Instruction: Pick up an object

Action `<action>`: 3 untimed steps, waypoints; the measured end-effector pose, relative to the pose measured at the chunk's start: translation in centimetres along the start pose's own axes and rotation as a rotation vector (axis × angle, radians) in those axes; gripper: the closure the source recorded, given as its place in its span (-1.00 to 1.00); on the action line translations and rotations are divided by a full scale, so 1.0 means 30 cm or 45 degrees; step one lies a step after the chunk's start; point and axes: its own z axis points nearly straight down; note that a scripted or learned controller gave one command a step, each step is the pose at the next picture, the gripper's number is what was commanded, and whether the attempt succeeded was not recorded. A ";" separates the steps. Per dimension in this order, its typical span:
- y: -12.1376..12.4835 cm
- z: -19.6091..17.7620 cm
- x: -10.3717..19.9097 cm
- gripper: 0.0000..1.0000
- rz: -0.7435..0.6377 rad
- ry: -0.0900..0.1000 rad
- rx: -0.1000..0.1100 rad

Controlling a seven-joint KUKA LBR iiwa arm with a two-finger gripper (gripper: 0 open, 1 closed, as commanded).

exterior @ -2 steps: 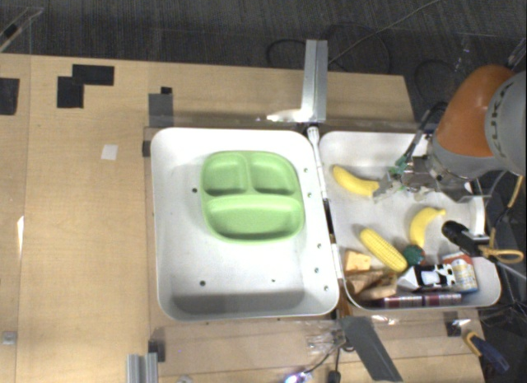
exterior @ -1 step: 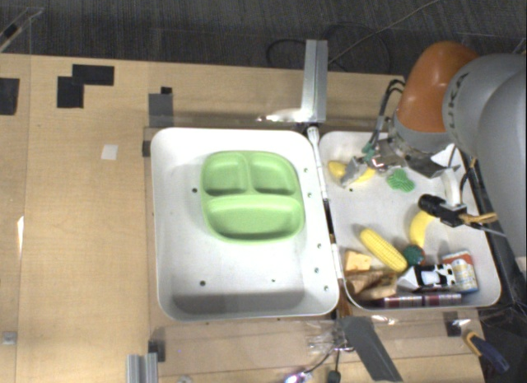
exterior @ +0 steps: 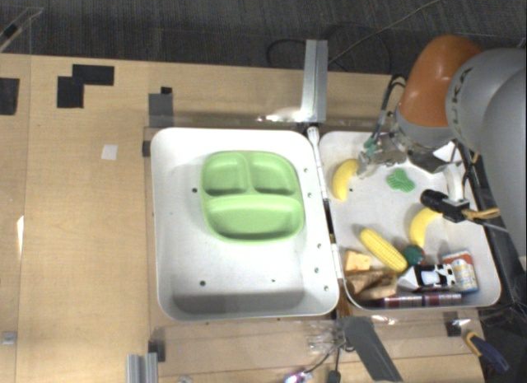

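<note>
Clutter crowds the right bin (exterior: 494, 295), so the gripper (exterior: 375, 155) hangs at its far end just beside a banana (exterior: 342, 179), holding nothing I can see, its opening unclear.

Green divided plate (exterior: 249, 193) in left bin (exterior: 169, 233)

A divided tray (exterior: 251, 194) lies in the left bin (exterior: 177, 291); bananas (exterior: 342, 179) and corn (exterior: 383, 249) in the right bin (exterior: 492, 287)

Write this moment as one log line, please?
arm: over right bin | pincer: beside banana | left bin: green tray | grasp: none seen
</note>
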 end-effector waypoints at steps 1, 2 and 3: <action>-0.001 0.000 -0.002 -1.00 0.001 -0.002 0.001; 0.024 0.021 -0.017 -1.00 0.021 -0.004 0.023; -0.079 -0.028 -0.277 -1.00 0.046 0.000 0.013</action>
